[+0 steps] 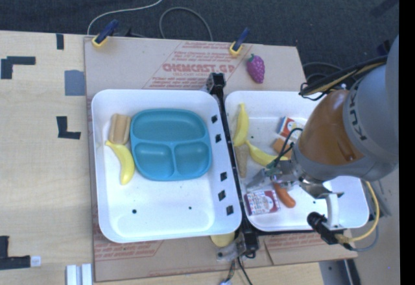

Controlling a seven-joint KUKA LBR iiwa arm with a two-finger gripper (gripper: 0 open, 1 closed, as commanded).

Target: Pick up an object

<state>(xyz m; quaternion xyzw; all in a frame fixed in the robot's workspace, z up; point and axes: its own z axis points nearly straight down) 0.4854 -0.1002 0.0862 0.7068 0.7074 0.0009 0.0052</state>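
I am reaching into the right bin (353, 202) at lower right of the frame, where the arm (334, 137) is covering much of the clutter. The hand (280, 176) is hanging low over a carrot (285, 197) and a red packet (261, 202), just right of 2 bananas (241, 123). I cannot tell how the hand is set; the wrist is hiding it. I am judging the carrot the nearest target: centre on it, descend straight, avoid the packet edge.
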